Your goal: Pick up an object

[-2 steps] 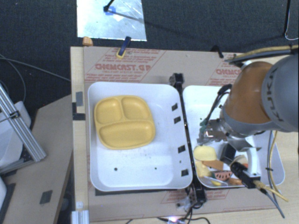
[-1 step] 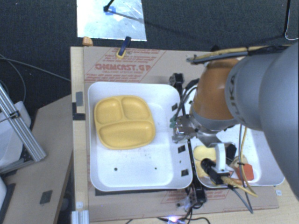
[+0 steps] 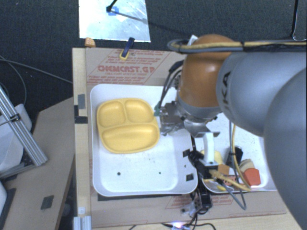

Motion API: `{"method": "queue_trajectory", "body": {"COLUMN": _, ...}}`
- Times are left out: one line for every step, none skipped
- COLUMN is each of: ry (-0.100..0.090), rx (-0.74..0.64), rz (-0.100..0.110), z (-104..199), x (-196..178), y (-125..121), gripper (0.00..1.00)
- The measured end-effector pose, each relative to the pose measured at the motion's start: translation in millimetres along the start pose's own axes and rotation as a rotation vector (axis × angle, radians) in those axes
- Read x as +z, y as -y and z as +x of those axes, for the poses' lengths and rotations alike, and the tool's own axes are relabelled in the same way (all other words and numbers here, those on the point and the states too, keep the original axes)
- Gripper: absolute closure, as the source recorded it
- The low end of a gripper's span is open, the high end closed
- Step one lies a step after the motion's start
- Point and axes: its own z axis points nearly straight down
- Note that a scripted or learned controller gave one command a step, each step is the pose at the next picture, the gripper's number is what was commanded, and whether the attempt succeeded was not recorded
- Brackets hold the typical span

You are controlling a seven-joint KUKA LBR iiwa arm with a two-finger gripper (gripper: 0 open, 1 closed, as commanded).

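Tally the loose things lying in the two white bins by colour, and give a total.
Yellow: 2, the yellow three-compartment plastic tray in the left bin, and a small yellow piece in the right bin.
Orange-red: 1, a small orange-red block, right bin.
Total: 3 clearly visible; the arm hides others.

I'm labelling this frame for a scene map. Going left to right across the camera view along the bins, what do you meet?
Yellow divided plate in the left bin → the arm's orange band → the orange-red object in the right bin.
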Motion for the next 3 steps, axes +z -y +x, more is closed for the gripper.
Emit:
{"method": "queue_trajectory", "body": {"ry": 0.001, "rx": 0.007, "rz": 0.002, "z": -17, "x": -34, "y": 20, "gripper": 1.00}}
{"method": "queue_trajectory", "body": {"ry": 0.001, "rx": 0.008, "rz": -0.002, "z": -43, "x": -97, "y": 16, "gripper": 1.00}}
{"method": "queue_trajectory", "body": {"ry": 0.001, "rx": 0.002, "rz": 0.003, "z": 8, "x": -100, "y": -5, "gripper": 1.00}}
